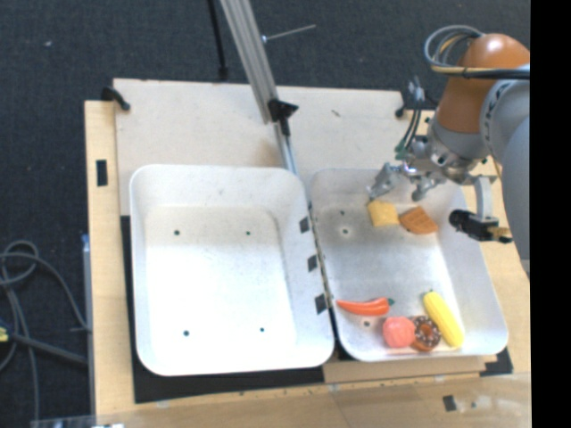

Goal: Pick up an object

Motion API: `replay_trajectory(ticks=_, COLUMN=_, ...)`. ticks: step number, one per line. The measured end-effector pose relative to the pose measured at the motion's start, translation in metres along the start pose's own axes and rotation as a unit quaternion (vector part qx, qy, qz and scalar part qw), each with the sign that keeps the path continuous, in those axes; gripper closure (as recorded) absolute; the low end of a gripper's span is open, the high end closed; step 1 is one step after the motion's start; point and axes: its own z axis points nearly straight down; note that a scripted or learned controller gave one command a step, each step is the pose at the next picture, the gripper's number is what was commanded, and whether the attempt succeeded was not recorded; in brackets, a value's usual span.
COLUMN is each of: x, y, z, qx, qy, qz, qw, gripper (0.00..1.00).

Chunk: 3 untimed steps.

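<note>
My gripper (400, 188) hangs over the far end of the right bin (473, 279), open, its two fingers spread with nothing between them. Just below the fingertips lie a pale yellow block (384, 214) and an orange-brown piece (417, 221), side by side on the bin floor. At the near end of the same bin sit an orange carrot-like piece (363, 307), a pink-red ball (399, 332), a dark red ring-shaped piece (426, 334) and a yellow corn-like piece (442, 318).
The left bin (152, 194) stands beside the right one, their walls meeting at the middle. A slanted metal pole (254, 56) rises from behind the bins. The arm's orange band (473, 78) and grey body overhang the bench's right edge.
</note>
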Motion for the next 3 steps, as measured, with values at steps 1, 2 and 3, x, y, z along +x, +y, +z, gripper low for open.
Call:
replay_trajectory(ticks=1, x=-0.001, y=-0.001, z=0.047, qx=0.0, qy=0.0, qz=0.0, qw=1.0, gripper=0.0)
replay_trajectory(ticks=2, x=-0.002, y=0.003, z=0.029, qx=-0.006, qy=-0.002, qz=-0.002, qw=1.0, gripper=1.0)
replay_trajectory(ticks=3, x=0.005, y=0.003, z=-0.02, qx=-0.005, qy=0.0, qz=-0.004, qw=1.0, gripper=1.0)
